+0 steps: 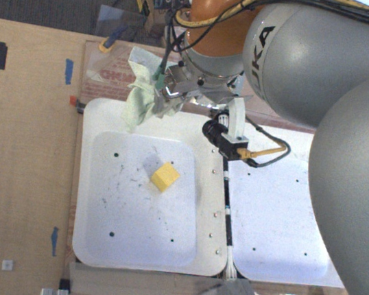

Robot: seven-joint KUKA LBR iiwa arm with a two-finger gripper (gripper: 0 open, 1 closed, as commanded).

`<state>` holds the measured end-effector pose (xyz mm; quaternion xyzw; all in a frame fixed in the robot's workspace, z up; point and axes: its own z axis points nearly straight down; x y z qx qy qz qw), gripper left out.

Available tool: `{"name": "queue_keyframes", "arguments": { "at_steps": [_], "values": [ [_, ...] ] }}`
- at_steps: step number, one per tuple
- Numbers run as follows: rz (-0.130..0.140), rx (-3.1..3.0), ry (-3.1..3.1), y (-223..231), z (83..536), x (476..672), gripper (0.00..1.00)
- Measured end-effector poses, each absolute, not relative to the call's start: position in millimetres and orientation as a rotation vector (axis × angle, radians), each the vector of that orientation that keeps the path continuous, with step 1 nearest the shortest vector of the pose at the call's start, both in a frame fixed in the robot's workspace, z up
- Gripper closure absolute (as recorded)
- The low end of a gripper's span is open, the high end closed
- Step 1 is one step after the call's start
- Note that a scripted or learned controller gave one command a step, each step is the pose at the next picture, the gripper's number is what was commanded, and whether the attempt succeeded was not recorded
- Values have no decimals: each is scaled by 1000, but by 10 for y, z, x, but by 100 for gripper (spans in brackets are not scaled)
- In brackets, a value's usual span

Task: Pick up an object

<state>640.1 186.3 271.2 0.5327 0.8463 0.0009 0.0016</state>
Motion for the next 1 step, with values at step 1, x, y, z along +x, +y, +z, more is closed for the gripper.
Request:
{"name": "queue_keyframes", "arguments": {
  "at_steps": [1],
  "values": [
    [4,1238,2882,1774,3415,6256,100]
  ]
}}
